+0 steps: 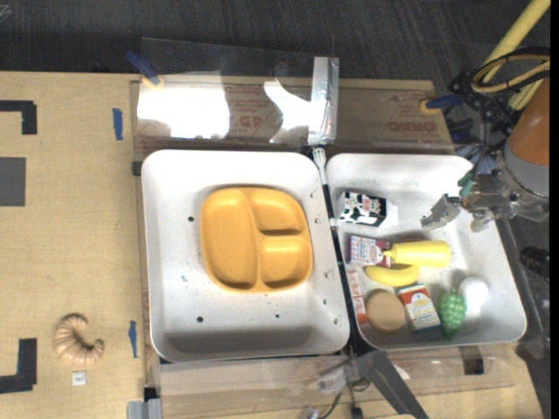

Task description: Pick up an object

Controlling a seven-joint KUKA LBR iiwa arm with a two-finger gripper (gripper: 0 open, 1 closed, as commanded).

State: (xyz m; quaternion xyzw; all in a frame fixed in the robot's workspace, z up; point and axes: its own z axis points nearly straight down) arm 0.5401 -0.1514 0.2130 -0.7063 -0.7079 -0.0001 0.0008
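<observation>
Gripper (460,212) is hanging over the upper right part of the right bin (410,166), coming in from the right edge on the grey arm (524,182) with its orange band (534,138). Honestly can't tell if the fingers are spread or pressed together, it's just a grey blur of metal at this angle, and I don't see anything between them.

Closest stuff below and to the left of it: a yellow bottle (421,252) lying on its side, with a banana (393,275) tucked right under it, touching or near enough. Just left of those is a small carton with pink and purple print (364,250), and above that a black and white cow-pattern box (362,208).

Along the front of the same bin there's a brown round thing (385,311), an orange and white little carton (421,308), a green bumpy object (452,312) and a white ball (474,291), all bunched close together.

Left bin (166,260) has a yellow divided tray (256,236) sitting in the middle of it.

Way off on the bench (61,234) to the left, well apart from both bins, there's a curled tan piece (77,339) that looks kinda like a croissant. Yellow cables (515,33) in the top right corner.
</observation>
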